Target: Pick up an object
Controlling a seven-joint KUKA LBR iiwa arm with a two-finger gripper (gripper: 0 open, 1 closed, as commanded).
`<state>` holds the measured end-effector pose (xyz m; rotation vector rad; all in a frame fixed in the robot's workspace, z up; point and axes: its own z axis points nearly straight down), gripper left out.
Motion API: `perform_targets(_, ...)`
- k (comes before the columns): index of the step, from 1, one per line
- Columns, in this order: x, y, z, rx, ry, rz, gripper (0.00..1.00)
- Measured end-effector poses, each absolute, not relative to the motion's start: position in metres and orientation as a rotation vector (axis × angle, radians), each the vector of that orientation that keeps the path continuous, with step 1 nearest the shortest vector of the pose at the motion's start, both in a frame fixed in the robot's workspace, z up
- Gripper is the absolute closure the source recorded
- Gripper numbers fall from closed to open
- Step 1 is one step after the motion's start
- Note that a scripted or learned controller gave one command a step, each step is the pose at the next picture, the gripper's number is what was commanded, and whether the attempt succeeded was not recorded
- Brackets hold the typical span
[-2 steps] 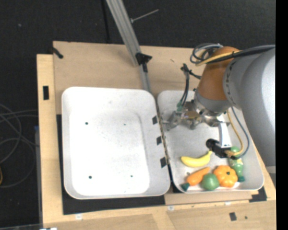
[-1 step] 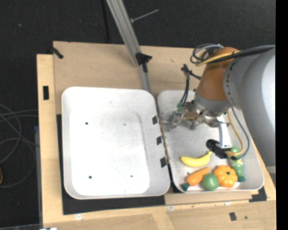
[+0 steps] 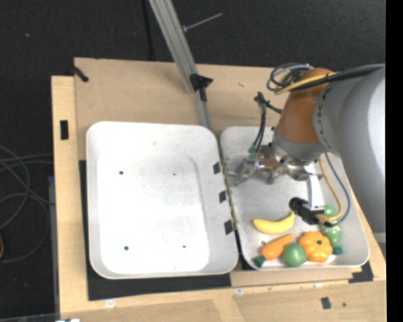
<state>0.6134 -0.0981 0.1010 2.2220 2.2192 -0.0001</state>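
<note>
My gripper (image 3: pixel 242 171) hangs low over the right bin (image 3: pixel 250 200), near its upper left part, close to the wall between the two bins. I see nothing held in it. Toy food lies in the bin's near corner: a yellow banana (image 3: pixel 274 224), an orange carrot (image 3: pixel 276 247), a green round fruit (image 3: pixel 294 255) and an orange pumpkin (image 3: pixel 316 245). A small green piece (image 3: pixel 333 235) lies right of the pumpkin. All of these lie below and to the right of the gripper, apart from it.
The left bin (image 3: pixel 154 200) is a wide white tray beside the right one. A grey metal pole (image 3: pixel 178 39) slants up from between the bins at the back. A black part with cables (image 3: pixel 305 210) on the arm hangs above the banana.
</note>
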Motion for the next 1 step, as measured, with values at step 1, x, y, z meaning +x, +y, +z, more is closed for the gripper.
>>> perform_targets(1, 0.551, -0.1012, 0.1008, 2.223, 2.219, -0.001, 0.0)
